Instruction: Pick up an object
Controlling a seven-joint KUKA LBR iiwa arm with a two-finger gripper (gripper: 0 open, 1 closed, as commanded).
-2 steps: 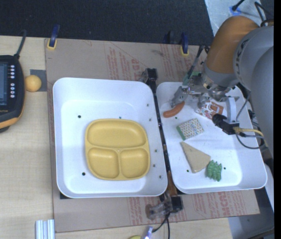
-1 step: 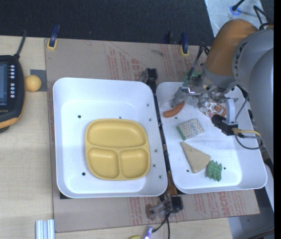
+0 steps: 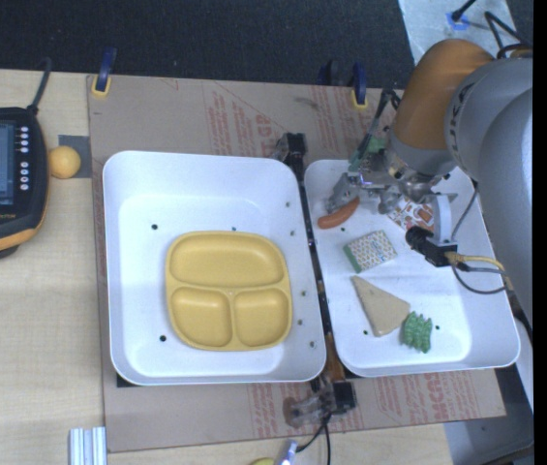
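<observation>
Orange sausage (image 3: 337, 216) just beside gripper (image 3: 352, 188)

We spot faint red printing along the cardboard sheet (image 3: 254, 114) under the bins, but we can't read any of it.

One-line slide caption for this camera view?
KUKA gripper low over the right bin beside an orange sausage; yellow divided tray in the left bin.

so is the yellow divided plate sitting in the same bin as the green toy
No, the yellow divided plate lies in the left bin, while the green toy lies in the right bin.
</observation>
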